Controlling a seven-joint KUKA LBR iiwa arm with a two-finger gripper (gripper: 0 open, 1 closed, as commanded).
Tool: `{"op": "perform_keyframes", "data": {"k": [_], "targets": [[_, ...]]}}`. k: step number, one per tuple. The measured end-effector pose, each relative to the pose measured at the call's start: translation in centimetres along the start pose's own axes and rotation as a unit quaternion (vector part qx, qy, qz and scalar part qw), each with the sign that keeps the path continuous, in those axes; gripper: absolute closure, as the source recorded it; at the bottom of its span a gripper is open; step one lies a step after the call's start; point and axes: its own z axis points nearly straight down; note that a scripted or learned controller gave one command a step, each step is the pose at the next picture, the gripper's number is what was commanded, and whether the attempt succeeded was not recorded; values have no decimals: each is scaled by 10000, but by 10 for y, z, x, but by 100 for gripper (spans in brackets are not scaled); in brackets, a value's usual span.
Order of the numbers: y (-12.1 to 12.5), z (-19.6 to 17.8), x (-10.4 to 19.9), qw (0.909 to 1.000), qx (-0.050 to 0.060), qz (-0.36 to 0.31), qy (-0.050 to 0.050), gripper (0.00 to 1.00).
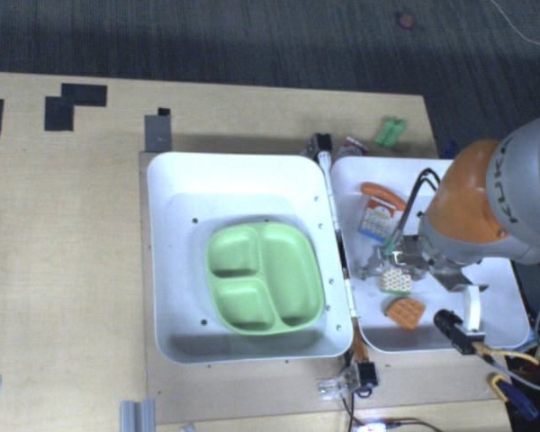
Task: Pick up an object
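Observation:
My gripper (384,262) hangs low over the left half of the right bin (504,327), reaching in from the right under the orange wrist band. Just below it lies a small white piece with green dots (396,283), touching or nearly touching the gripper. An orange ridged piece (404,312) lies a little nearer the front wall. Behind the gripper are a blue, white and red packet (375,220) and an orange-red sausage shape (381,192). Nothing shows between the fingers.
The left bin (175,241) holds a light green divided plate (264,275). The wall shared by the two bins runs close to the gripper's left. A green item (390,132) lies on the bench behind the right bin.

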Motion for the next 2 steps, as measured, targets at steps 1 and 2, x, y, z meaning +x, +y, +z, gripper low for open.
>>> {"op": "perform_keyframes", "data": {"k": [1,2], "targets": [[2,-11,0,10000,-32,-1,0,100],[-7,-125,46,10000,16,-16,9,100]]}}
